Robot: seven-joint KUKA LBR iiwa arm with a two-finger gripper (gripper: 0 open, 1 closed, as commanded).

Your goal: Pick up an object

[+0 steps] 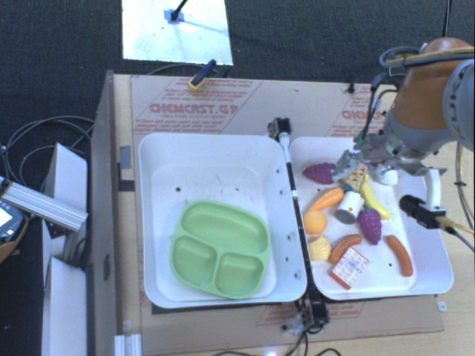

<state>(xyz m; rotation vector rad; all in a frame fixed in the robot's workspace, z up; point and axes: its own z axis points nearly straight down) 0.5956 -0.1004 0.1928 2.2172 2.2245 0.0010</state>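
The bench [223,99] bore two white bins: one [159,199] at its left, one [438,265] at its right.

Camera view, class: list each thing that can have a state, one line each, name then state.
Green tray: flat in the left bin, its compartments bare.
Gripper: low in the right bin, over the banana.
Carrot: lying loose.
Sausage: lying apart, near the right rim.
Purple grapes: lying loose.

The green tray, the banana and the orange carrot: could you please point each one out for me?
green tray [220,249]: camera view, on its large upper compartment.
banana [373,198]: camera view, middle of its yellow length.
carrot [326,199]: camera view, middle of its orange body.
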